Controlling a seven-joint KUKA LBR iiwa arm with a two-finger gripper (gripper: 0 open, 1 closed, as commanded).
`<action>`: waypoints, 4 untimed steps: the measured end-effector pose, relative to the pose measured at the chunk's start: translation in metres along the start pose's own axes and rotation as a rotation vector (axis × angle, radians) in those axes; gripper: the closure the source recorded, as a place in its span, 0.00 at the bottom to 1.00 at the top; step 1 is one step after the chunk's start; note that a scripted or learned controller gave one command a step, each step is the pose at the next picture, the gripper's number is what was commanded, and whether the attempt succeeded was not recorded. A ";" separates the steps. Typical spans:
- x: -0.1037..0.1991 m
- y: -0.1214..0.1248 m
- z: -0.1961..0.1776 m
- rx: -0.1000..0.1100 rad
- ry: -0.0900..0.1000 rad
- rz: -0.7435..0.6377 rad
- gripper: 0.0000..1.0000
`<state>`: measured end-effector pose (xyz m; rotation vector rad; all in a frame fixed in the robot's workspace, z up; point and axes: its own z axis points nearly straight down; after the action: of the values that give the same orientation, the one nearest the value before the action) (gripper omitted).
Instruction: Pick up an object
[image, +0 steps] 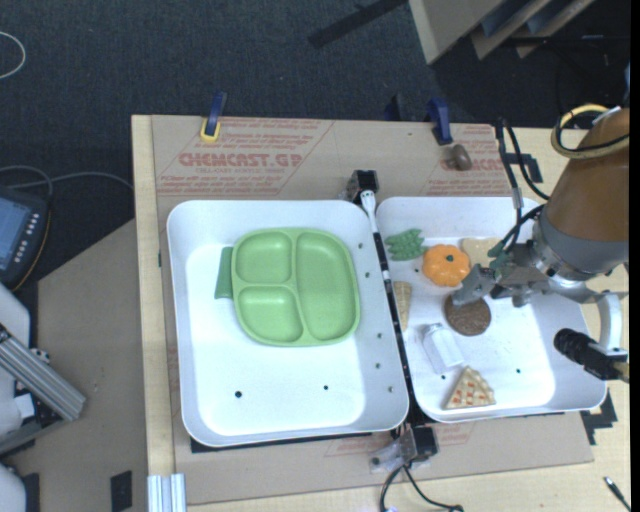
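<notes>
In the right bin, my gripper hangs low just above and behind a brown round cookie, partly covering its top edge. An orange pumpkin sits just left of the gripper. A green leafy piece lies at the bin's back left. A pizza slice lies near the front wall, and a clear whitish object rests left of the cookie. A tan wedge lies against the left wall. A beige piece is partly hidden behind the gripper.
The left bin holds a green divided plate lying on a darker green sheet. The grey and orange arm covers the right bin's back right. A black part of the arm juts over the bin's right side.
</notes>
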<state>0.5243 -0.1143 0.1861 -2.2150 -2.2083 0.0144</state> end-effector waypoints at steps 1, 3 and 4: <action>0.000 0.003 -0.007 -0.014 -0.002 -0.003 0.00; -0.007 -0.003 0.096 -0.011 -0.001 -0.003 0.00; -0.007 -0.002 0.083 -0.017 -0.003 -0.001 1.00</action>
<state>0.5210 -0.1214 0.1036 -2.2242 -2.2192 -0.0003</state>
